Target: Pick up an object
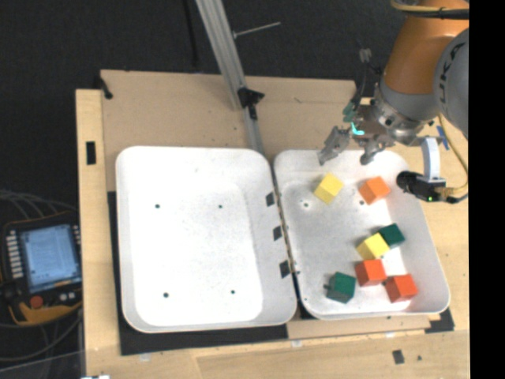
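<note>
We see the gripper [349,148] above the far edge of the right bin [312,235], its two fingers spread open with nothing between them. A yellow block [329,188] lies in this bin just below the fingers, toward the camera, and an orange block [374,189] lies beside it to the right. The other blocks are grouped in the near part of the same bin, well apart from the gripper.
</note>
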